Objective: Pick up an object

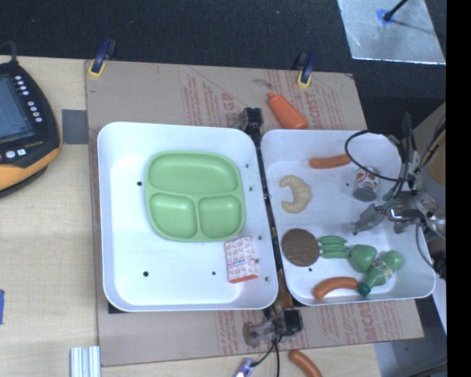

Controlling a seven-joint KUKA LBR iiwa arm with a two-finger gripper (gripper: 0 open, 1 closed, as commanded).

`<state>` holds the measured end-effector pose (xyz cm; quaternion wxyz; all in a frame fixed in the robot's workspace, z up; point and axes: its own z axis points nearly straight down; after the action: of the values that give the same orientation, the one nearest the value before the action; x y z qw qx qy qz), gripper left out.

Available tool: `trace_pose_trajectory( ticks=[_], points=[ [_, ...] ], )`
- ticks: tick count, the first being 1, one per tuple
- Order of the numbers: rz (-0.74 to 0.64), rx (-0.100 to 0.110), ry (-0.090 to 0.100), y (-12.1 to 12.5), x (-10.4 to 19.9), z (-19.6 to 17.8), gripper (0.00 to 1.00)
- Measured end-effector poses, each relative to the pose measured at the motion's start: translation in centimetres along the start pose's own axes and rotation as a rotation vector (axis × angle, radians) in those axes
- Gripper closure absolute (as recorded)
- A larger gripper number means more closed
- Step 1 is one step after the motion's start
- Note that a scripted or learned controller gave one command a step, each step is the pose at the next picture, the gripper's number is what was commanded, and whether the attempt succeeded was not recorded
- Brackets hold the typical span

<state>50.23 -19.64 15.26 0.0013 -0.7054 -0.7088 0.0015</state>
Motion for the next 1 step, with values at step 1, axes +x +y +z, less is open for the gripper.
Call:
trace_pose_trajectory(
  ticks=[1],
  points=[
    [0.002,-0.003,0.000,8.41,-1.61,-3.16,0.00]
  ],
)
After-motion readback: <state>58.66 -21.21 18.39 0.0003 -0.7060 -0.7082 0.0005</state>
